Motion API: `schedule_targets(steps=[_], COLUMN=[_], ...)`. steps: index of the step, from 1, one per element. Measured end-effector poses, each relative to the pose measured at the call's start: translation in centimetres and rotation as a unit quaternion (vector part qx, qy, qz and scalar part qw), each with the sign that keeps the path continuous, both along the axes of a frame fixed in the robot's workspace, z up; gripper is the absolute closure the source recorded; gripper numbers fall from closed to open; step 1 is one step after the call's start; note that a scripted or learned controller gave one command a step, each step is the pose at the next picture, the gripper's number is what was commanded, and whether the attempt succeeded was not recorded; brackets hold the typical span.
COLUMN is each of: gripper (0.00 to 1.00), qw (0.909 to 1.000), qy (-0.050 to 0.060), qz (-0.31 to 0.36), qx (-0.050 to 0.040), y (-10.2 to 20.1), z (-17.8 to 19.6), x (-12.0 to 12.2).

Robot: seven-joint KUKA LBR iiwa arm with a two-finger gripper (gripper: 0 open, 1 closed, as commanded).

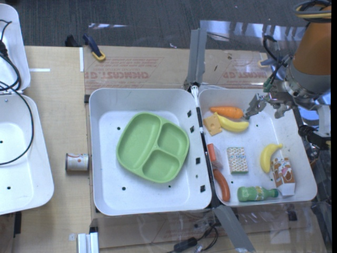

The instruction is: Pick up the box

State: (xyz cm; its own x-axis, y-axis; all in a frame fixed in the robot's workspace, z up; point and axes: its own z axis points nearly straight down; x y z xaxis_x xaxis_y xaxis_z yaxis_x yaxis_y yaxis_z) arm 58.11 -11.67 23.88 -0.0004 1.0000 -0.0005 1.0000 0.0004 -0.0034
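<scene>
— Two white bins sit side by side on the bench; where is the gripper point(256, 105)?

— Over the far part of the right bin point(310, 186), hanging off the grey arm with the orange band point(315, 46). Its fingers look spread a little, with nothing between them.

— And the box point(237, 159)?

— Flat on the right bin's floor, on the near side of the gripper and a bit to its left in the picture, well apart from it. It is a small pale box with a green and white pattern.

— What lies closest to the gripper?

— A carrot point(227, 111) and a banana point(232, 123) just to its left, with a yellow cheese wedge point(212, 124) touching the banana's end. A second banana point(268, 157) and a juice carton point(283, 175) lie nearer the camera, right of the box. A green bottle point(256, 193) and a red sausage point(221, 184) lie at the near edge.

— The other bin?

— The left bin point(100, 141) holds a green divided plate point(152, 147), far from the gripper.
</scene>
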Motion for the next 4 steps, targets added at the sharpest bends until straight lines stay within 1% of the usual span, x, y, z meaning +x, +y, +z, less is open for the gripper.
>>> schedule_targets(steps=[1, 2, 3, 4], gripper=[0.0, 0.0, 1.0, 1.0], qw=[0.9986, 0.9999, 0.9999, 1.0], qy=[0.0, 0.0, 0.0, 0.0], qz=[0.052, 0.017, 0.015, -0.005], qx=[0.0005, 0.0004, 0.0001, -0.0004], y=[-0.4, 1.7, 1.6, 8.1], z=[-12.9, -14.8, -13.9, -4.8], x=[-2.5, -5.3, -5.3, -8.5])
